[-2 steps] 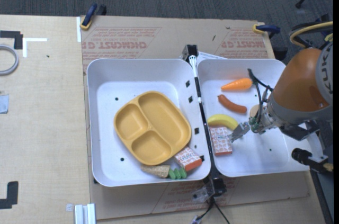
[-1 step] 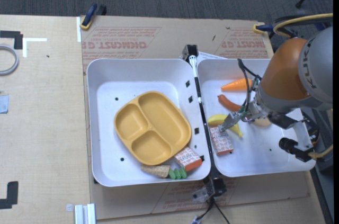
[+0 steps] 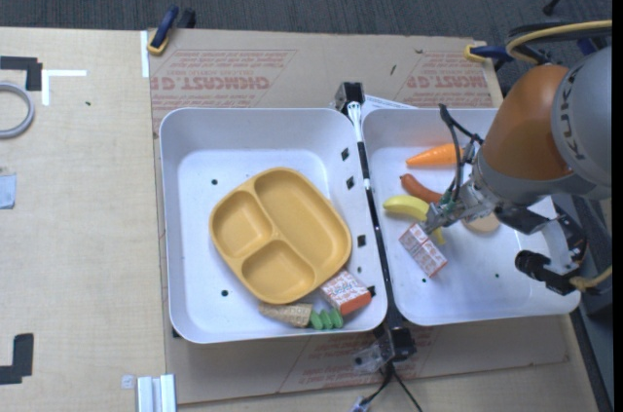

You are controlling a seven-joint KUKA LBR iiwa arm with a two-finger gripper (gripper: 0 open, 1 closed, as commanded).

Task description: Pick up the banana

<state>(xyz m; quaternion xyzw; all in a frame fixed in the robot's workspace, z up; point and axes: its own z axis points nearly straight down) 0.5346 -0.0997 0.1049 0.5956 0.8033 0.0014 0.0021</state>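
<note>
The yellow banana (image 3: 407, 206) lies in the right bin (image 3: 487, 298), near its left wall. My gripper (image 3: 449, 208) hangs low over that bin, just right of the banana's right end, and seems to touch or nearly touch it. The grey arm with its orange band (image 3: 531, 132) covers the bin's upper right part. Whether anything is held cannot be made out from this angle.
Close around the banana are an orange carrot (image 3: 433, 156), a red sausage (image 3: 421, 188), a small red-and-white carton (image 3: 423, 250) and a beige lump (image 3: 481, 224). The left bin (image 3: 185, 206) holds a yellow divided plate (image 3: 280, 233), another carton (image 3: 346, 292), a breadstick (image 3: 287, 314) and a green item (image 3: 329, 319).
</note>
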